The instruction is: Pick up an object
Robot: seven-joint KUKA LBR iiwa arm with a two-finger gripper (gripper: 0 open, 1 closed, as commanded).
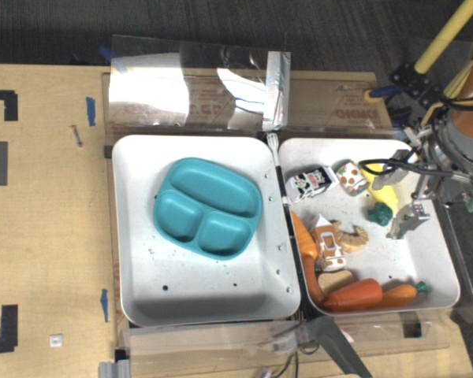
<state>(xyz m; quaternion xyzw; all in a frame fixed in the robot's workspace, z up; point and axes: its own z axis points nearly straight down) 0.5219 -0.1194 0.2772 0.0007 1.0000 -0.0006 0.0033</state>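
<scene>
Two shallow white bins sit side by side on the wooden bench. Nearest, along the front wall of the right bin, lies an orange plastic carrot with a green tip, and left of it a fatter orange-red toy vegetable. Just behind: a tan bread-like piece, an orange-and-white toy packet, a beige shell-like piece. Further back, a small green-and-yellow toy, a white red-spotted cube, a black-and-white patterned block. The gripper hangs low at the right side of this bin, just beside the green-and-yellow toy; cannot tell how wide the claw is, nothing visibly between it. The left bin holds a teal three-compartment plastic plate.
</scene>
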